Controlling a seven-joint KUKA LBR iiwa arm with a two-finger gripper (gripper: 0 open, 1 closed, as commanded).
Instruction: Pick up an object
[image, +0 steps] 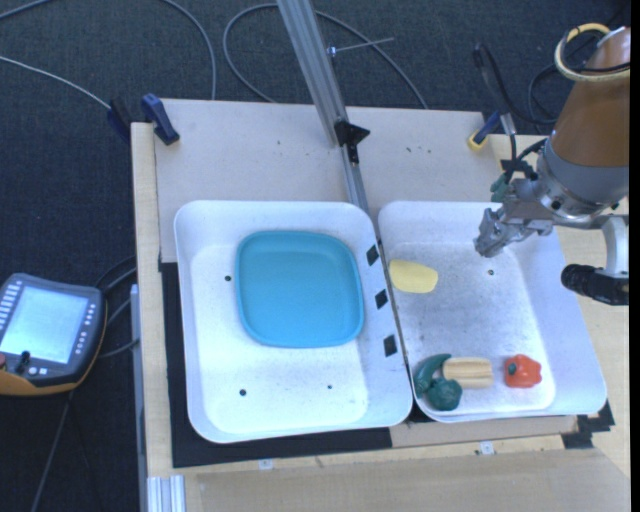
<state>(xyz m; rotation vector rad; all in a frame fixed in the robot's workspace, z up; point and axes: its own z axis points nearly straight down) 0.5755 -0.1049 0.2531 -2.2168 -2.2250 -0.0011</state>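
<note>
The grey two-finger gripper (489, 243) hangs over the right white bin (560, 300) at its one o'clock corner; whether its claw is wide or narrow, I cannot tell. The pale yellow rounded object (412, 276) lies apart at nine o'clock, the tan block (467, 372) and red tomato-like toy (521, 371) at six.

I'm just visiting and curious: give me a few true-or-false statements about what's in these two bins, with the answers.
1. A blue plate lies in the left bin. True.
2. The yellow piece sits on the plate. False: it lies in the right bin, near the divider.
3. The red piece lies in the right bin's near corner. True.
4. The tool is above the left bin. False: it is over the right bin.
</note>
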